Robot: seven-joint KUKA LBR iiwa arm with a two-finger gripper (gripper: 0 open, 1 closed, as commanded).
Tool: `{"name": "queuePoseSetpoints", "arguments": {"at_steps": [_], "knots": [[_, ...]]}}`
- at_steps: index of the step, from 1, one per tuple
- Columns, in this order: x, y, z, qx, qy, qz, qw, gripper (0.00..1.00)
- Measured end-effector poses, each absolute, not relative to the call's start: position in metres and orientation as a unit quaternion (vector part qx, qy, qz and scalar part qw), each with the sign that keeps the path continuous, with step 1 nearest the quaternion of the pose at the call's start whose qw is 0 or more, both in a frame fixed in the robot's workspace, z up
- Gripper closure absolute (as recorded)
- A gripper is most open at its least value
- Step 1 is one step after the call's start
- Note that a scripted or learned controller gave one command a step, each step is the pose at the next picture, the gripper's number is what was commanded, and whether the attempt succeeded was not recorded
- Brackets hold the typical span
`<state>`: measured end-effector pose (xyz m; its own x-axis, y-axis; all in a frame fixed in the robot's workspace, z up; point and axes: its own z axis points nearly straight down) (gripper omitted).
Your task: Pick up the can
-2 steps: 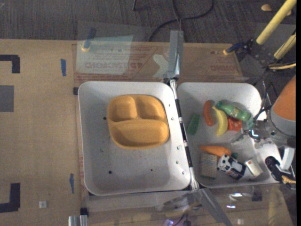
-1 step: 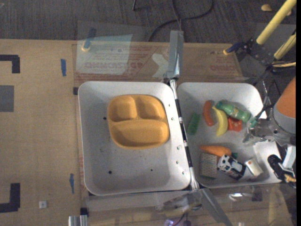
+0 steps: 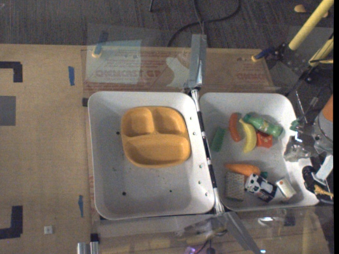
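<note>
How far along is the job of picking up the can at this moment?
Nothing looks done yet. The can lies in the near right corner of the right bin, beside a black and white toy. In hand: the gripper is at that bin's right edge, apart from the can, with nothing seen between its fingers. Left to do: move to the can, grasp it and lift it.

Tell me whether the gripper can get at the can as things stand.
Probably yes. The can lies uncovered in the right bin's corner, near the gripper. The cow toy beside it and the bin wall may crowd a grasp.
</note>
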<state>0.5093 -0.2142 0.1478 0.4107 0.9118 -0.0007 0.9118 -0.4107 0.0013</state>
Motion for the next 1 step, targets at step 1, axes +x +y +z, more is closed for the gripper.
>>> {"name": "queuePoseSetpoints", "arguments": {"at_steps": [1], "knots": [[0.4795, -0.1513, 0.1897, 0.854, 0.521, -0.0010, -0.002, 1.00]]}}
